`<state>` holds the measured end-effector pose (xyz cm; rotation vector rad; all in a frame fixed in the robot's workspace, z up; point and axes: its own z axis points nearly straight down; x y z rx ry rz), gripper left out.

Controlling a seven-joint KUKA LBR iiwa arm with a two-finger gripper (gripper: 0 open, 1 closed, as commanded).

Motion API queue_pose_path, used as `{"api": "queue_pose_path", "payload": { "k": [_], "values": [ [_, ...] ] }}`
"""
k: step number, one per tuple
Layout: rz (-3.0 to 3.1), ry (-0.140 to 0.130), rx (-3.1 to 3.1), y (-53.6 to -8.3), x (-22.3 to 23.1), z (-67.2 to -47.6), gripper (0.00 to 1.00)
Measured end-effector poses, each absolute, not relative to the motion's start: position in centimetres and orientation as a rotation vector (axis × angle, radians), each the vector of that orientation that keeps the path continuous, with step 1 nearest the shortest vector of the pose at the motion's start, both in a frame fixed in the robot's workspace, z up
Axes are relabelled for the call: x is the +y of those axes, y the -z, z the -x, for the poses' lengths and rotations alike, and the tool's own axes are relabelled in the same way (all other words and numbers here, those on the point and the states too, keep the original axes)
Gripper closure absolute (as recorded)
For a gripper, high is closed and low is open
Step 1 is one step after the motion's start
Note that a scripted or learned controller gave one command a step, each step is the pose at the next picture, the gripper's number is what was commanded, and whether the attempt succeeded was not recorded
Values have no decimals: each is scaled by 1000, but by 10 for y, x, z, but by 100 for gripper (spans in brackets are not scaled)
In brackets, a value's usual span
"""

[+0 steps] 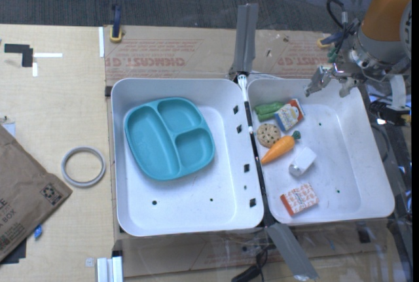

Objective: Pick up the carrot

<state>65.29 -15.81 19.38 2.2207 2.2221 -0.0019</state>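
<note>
Carrot (277,148) lies in the right bin (366,169); hand (332,81) above the rim, its grip unclear.

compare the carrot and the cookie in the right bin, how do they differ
The carrot is orange with a green tip; the cookie is tan with dark specks. The carrot is long and tapered, lying at a slant with its green end up and to the right; the cookie is a flat round disc. The carrot is the longer of the two. Both lie in the right bin near its left wall, close beside each other, with the gripper up at the bin's far edge.
</note>
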Motion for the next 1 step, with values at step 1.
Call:
{"api": "queue_pose_path", "payload": {
  "k": [1],
  "values": [
    [-2212, 3, 2233, -131, -115, -602, 0]
  ]
}}
